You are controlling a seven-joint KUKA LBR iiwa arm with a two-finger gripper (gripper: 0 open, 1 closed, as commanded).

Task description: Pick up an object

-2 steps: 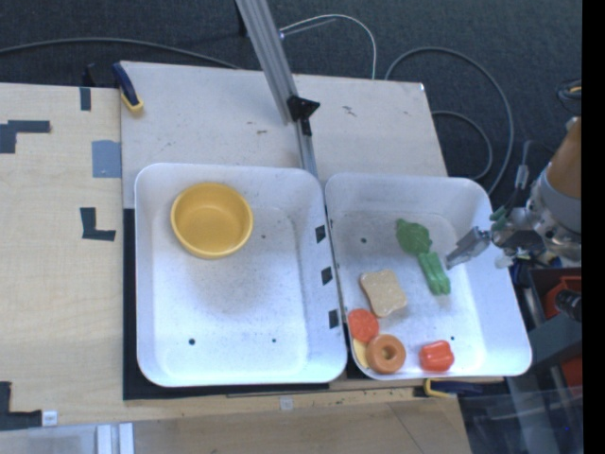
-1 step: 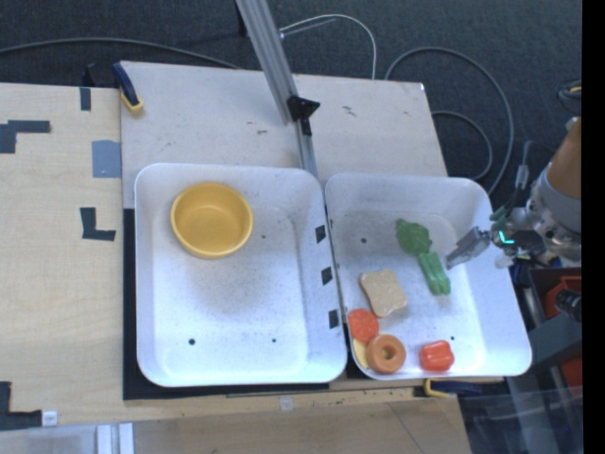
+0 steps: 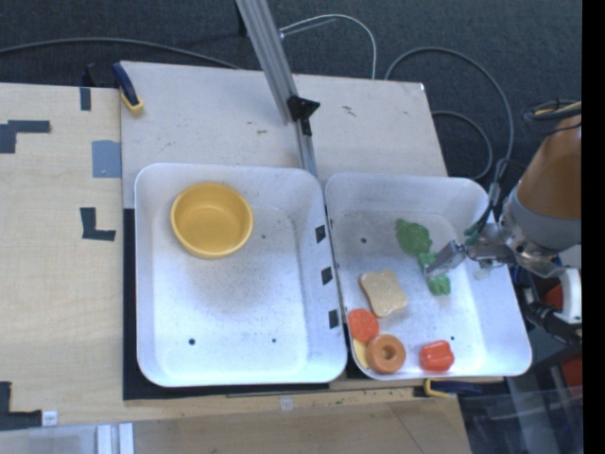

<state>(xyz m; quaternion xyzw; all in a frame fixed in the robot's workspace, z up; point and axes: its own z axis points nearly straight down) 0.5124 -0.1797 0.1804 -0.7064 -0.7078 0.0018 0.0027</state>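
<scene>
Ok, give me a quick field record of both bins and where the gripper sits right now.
left bin: round yellow plastic bowl, upper left
right bin: green toy vegetable, tan bread slice, orange-red round piece, orange ring doughnut, red toy piece
gripper: over right bin, beside green toy vegetable
grasp: cannot tell

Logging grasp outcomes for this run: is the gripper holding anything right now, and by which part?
Cannot be told. The gripper sits at the green toy in the right bin, but no grasp is visible.
</scene>
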